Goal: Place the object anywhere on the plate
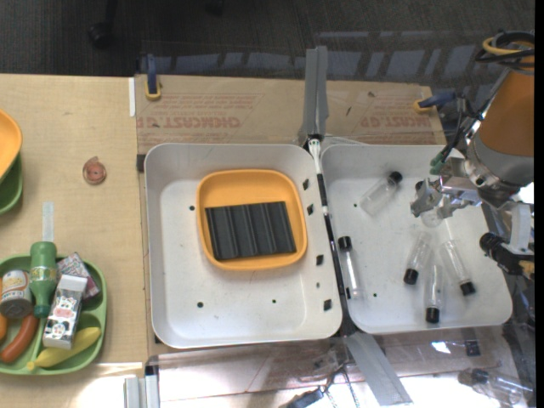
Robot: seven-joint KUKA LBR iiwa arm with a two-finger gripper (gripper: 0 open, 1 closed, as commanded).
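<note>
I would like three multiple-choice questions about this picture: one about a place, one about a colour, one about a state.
1. In which bin does the plate lie?
A. the left bin
B. the right bin
C. neither bin

2. What colour is the plate?
A. white
B. green
C. orange-yellow

3. How do the clear vials in the right bin rest?
A. standing upright
B. lying on their sides
C. stacked on the plate

Answers: 1 A, the plate sits inside the left bin. 2 C, its rim is orange-yellow around a dark ribbed insert. 3 B, the vials lie flat on the bin floor, below the gripper.
</note>
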